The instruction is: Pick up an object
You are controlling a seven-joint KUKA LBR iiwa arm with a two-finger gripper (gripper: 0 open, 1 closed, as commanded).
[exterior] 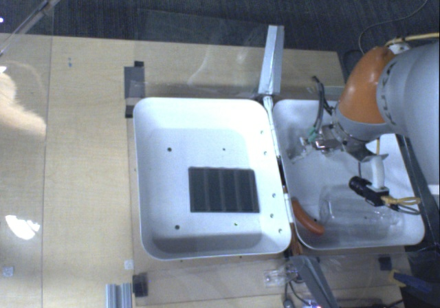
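The jaws' state could not be told as the gripper (pixel 313 140) hung low over the right bin (pixel 412 234), seemingly reaching; next, it needed to close on the orange object (pixel 306 221).

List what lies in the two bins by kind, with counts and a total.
Dark ribbed pad, in the left bin: 1
Orange-brown curved piece, at the right bin's near left corner: 1
Clear plastic item, hard to make out, in the right bin: 1
Total: 3
The gripper hangs over the right bin.
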